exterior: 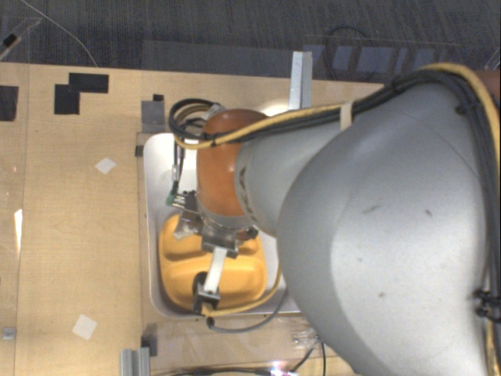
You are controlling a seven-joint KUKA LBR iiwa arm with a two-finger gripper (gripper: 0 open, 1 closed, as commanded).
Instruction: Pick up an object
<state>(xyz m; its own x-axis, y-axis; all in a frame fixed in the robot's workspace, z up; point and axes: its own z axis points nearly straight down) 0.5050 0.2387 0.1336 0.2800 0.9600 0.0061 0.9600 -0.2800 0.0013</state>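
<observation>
We saw the grey arm (391,233) reaching in from the right and covering most of that side of the desk (70,249). Its orange band (223,167) sat above the wrist, over the white bin (150,210) near the middle of the view. A yellow cable (266,124) ran along the top of the arm and ended in a dark loop (188,116) beside the orange band.

The gripper (215,237) pointed down into the bin, directly over a yellow object (176,272). This object was large, rounded and lumpy, and it filled the near part of the bin, reaching close to the left wall and the front wall. The gripper's body appeared to be at or just above its upper surface, but the wrist blocked our view of the contact, so we could not tell whether they touched. We also could not tell whether the gripper was open or closed, nor whether it held anything. The farther part of the bin floor, left of the wrist, showed bare white.

On the pale wooden desk to the left lay black block-shaped marks (78,91) near the far edge and two small pale squares (106,164), well apart from the bin. A grey metal post (301,81) stood behind the bin.
</observation>
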